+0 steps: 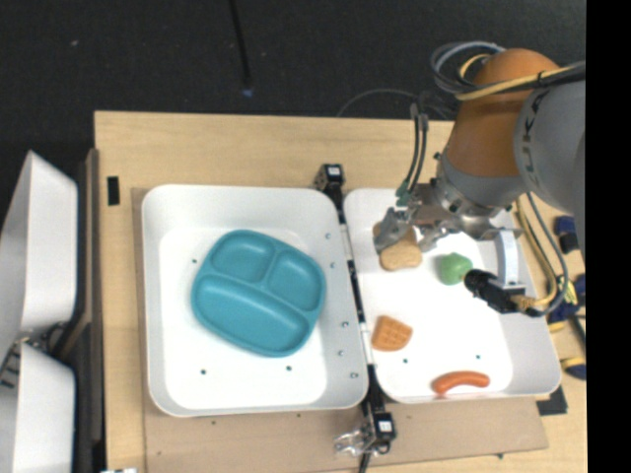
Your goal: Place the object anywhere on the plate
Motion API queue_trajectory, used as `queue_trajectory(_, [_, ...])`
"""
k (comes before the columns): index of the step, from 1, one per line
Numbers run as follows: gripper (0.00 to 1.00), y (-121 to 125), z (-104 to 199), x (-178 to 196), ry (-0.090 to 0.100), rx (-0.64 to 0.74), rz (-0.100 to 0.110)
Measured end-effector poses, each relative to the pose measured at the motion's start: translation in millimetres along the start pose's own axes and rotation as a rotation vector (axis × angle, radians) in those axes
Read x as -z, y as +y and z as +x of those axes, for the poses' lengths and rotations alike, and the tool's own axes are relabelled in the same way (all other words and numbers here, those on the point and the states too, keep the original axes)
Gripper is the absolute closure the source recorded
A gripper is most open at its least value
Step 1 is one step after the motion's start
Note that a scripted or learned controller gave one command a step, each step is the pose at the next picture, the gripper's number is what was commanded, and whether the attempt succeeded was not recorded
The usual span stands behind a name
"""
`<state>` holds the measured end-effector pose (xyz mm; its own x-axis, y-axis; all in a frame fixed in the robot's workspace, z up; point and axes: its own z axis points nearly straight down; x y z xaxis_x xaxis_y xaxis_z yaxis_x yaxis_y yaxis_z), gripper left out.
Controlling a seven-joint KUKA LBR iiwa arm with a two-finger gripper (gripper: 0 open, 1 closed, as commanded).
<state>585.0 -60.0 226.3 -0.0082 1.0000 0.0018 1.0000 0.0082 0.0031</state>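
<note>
A teal divided plate (258, 292) lies in the left white bin (173, 215). In the right bin (527, 358), my gripper (402, 235) hangs low over the bin's far left part. A tan, bread-like piece (400, 256) sits directly under its tip and touches or nearly touches it. Whether the gripper grips the piece is unclear from this angle. Also in the right bin are a green round object (455, 267), an orange waffle-like piece (391, 334) and a red-orange sausage (460, 382).
The raised divider (350, 274) between the two bins runs just left of my gripper. The arm's wrist and cables (498, 289) overhang the right bin's far right side. A white container (44, 244) stands beyond the bench's left edge.
</note>
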Motion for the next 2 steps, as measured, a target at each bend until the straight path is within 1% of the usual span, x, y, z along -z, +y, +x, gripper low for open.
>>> queue_trajectory(1, [1.00,-7,51,-7,-0.001,-0.001,0.003])
queue_trajectory(2, [1.00,-17,103,8,0.000,0.000,0.001])
